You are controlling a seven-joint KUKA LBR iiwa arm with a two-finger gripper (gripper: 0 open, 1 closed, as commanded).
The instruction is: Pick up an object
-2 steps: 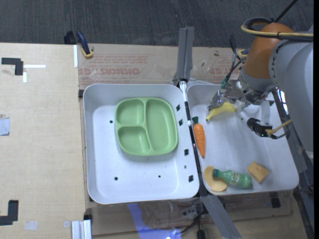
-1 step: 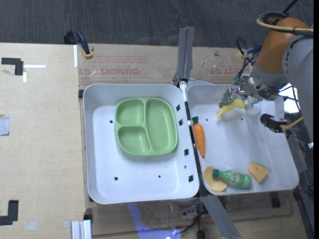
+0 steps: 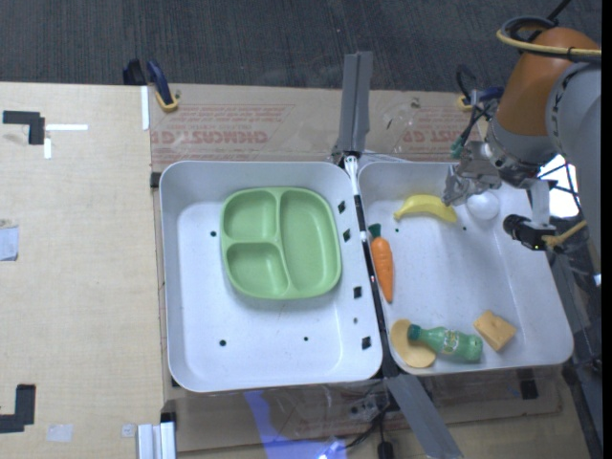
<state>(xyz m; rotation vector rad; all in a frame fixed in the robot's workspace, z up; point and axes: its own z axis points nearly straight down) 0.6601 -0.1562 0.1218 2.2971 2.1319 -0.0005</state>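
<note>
Gripper (image 3: 466, 187) low over right bin (image 3: 535, 290), beside banana (image 3: 426, 207) & white ball (image 3: 483, 205); finger state unclear, can't tell.

This is a robotics lab set up for testing, not a home or kitchen. Left of the gripper (image 3: 466, 185), two white bins (image 3: 182, 285) sit on a plywood surface (image 3: 76, 285) backed with taped cardboard (image 3: 249, 127) and held by a blue clamp (image 3: 158, 82). Toy food such as a plastic banana (image 3: 426, 208) and carrot (image 3: 382, 266) lies just beside the gripper, and dark carpet (image 3: 239, 17) lies beyond it.
</note>
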